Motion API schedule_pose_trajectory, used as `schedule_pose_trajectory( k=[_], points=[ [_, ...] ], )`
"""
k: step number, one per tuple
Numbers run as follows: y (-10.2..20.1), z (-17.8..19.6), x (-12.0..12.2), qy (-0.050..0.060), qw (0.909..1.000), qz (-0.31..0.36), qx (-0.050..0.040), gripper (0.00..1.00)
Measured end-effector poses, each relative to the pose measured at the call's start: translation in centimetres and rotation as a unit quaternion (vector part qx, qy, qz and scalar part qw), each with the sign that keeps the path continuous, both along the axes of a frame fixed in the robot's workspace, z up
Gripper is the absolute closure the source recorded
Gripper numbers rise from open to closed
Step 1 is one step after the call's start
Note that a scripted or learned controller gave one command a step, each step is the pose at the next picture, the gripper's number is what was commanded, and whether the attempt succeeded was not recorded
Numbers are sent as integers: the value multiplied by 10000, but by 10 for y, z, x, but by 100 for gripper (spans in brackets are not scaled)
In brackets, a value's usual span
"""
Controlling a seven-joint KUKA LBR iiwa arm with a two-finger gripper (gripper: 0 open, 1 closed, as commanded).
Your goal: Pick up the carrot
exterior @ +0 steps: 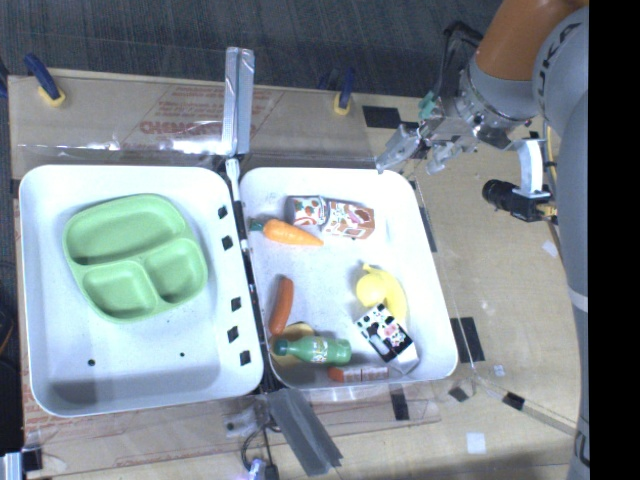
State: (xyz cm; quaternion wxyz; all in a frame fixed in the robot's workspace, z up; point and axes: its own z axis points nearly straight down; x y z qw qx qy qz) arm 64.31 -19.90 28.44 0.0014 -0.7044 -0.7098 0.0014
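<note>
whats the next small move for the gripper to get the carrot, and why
Probably swing the gripper left and toward the near side, over the carrot. It hangs above the right bin's far right corner, while the carrot lies by the left wall beside the patterned carton.

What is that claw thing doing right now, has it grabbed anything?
Gripper: jaws open, holding nothing, above the right bin's far corner. The carrot lies in that bin, untouched.

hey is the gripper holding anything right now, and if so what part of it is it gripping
Nothing is held. The gripper hovers open above the right bin's far right corner, while the carrot lies inside that bin, well apart from it.
</note>
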Motion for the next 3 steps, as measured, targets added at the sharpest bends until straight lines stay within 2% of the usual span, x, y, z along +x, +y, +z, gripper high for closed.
schedule_pose_trajectory(
  k=[1,2,3],
  points=[
    [97,-80,4,11,9915,1299,10,0],
    [103,-166,2,-125,9605,2781,-38,0],
    [103,-166,2,-125,9605,2780,-38,0]
  ],
)
